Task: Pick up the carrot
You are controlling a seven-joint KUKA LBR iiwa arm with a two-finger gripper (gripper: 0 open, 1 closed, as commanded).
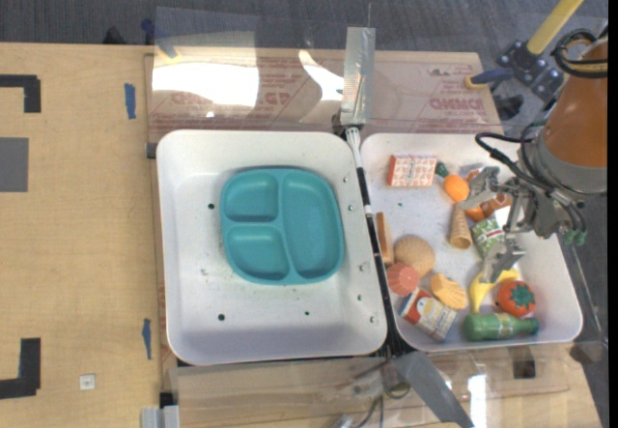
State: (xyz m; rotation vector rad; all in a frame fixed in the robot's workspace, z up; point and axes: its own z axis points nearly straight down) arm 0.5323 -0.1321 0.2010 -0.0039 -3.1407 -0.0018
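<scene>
Carrot (pixel 456 187) lies in the right bin (pixel 570 320), just left of the gripper (pixel 504 241), beside a cone (pixel 460 228). Whether the gripper is open or holds anything cannot be told. Risk: crowded toys may deflect the grasp or be seized instead. Bins rest on a wooden bench (pixel 77 223); grey carpet lies beyond.

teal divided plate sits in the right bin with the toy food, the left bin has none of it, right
Not quite. The camera view shows the teal divided plate lying in the left bin, alone. The toy food, including the carrot, is in the right bin.
</scene>
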